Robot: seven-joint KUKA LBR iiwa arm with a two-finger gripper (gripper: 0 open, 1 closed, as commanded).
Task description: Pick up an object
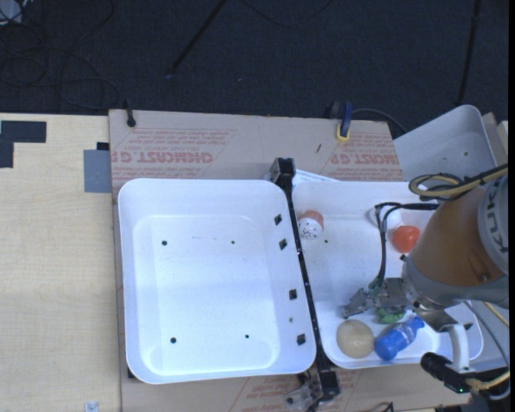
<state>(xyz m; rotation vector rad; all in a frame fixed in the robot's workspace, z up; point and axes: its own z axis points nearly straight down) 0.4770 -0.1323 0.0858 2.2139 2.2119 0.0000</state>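
Arm's grey-orange wrist (455, 247) looms over right bin (343, 230), pincer (379, 299) state can't tell, hovers beside blue bottle (397, 339) and beige ball (355, 338) at bin's near edge; bottle looks light, rigid, slippery, best gripped across its body.

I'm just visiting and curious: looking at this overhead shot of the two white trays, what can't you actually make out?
- Gripper: in the camera view the arm's own bulk covers most of it, so its state is unreadable.
- Right bin: the arm hides its right part.
- Orange object: half covered by the arm; identity unclear.
- Small round item near the divider: too small to identify.
- Blue bottle and beige ball: touching or apart, unclear.
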